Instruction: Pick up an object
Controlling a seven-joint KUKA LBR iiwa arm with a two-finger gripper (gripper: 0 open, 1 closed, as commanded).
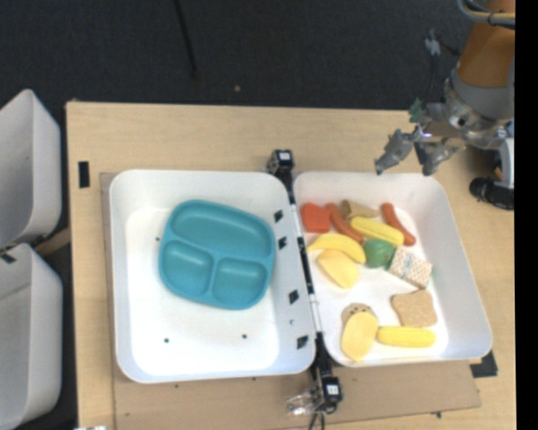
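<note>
My gripper [411, 153] hangs over the far edge of the right bin [462, 267], fingers spread open with nothing between them. Below it, the right bin holds several toy foods: a yellow banana [377, 229], a green piece [378, 253], red sausages [398, 222], an orange-red piece [316, 217], a yellow lemon-like piece [339, 267], a checkered cracker [411, 268], a brown toast slice [415, 308], a yellow oval [359, 335] and another banana [405, 336]. All lie apart from the gripper.
The left bin [134, 330] holds a teal divided plate [217, 253]. A row of black clips runs along the divider between the bins [298, 267]. White chair-like shapes [13, 177] stand at the far left, off the bench.
</note>
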